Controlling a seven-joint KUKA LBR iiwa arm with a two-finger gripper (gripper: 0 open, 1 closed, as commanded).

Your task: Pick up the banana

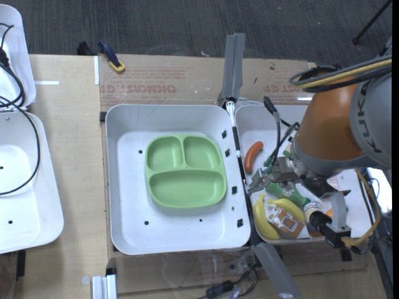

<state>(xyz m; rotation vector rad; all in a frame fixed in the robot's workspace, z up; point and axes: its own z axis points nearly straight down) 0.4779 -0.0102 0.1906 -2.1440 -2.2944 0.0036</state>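
Note:
The yellow banana (263, 220) lies curved in the front left corner of the right bin (249, 124), partly under a brown and white packet (285, 220). My gripper (269, 178) hangs low over the right bin, just above and behind the banana. The grey and orange wrist covers much of the bin behind it. Nothing shows as held.
A red-orange sausage-shaped item (251, 156) lies near the right bin's left wall. A green item (298, 198) and other small things crowd the front right. In the left bin (124, 167) rests a green divided plate (185, 170). A grey post (234, 67) stands behind the bins.

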